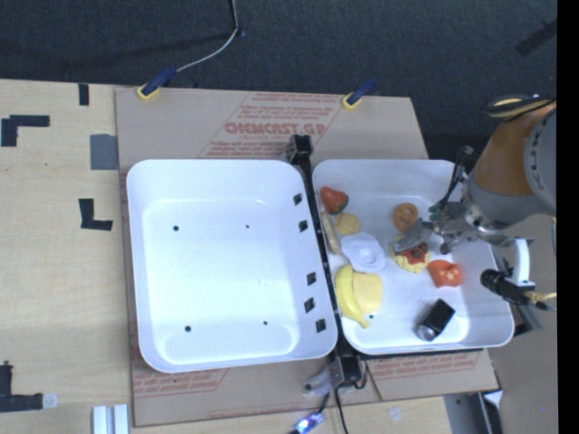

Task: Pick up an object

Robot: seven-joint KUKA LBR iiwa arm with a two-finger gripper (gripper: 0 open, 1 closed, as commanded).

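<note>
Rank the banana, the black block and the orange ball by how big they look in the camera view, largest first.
1. Banana, clearly largest.
2. Black block.
3. Orange ball, slightly smaller than the block; these two look close, so that order is less sure.

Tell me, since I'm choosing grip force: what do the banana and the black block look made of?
Banana: probably moulded plastic, going by its smooth, even yellow, though foam is possible. Black block: seemingly hard plastic or rubber, with boxy edges and a faint sheen.
</note>
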